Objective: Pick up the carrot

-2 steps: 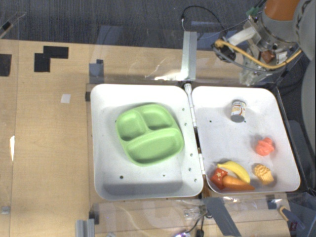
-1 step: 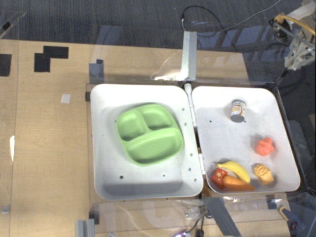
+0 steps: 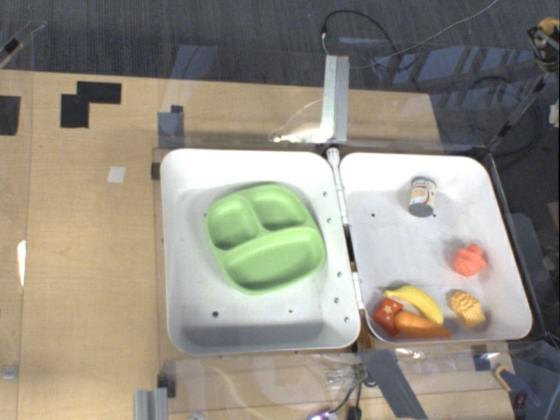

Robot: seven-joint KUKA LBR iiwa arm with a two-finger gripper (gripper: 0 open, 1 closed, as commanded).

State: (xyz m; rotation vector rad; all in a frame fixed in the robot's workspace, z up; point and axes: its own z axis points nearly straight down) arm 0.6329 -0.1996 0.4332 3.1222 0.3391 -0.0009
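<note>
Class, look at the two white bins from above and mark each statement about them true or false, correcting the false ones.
1. The green plate lies in the left bin. True.
2. The carrot lies on the green plate. False: it lies in the right bin, near the front corner.
3. The banana lies right beside the carrot. True.
4. The small can lies among the fruit at the front. False: it is apart, toward the back.

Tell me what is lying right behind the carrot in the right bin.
A banana lies just behind the carrot, seemingly touching it, with a red piece at the carrot's left end. The carrot's underside and the bin floor beneath it are covered from view.
</note>
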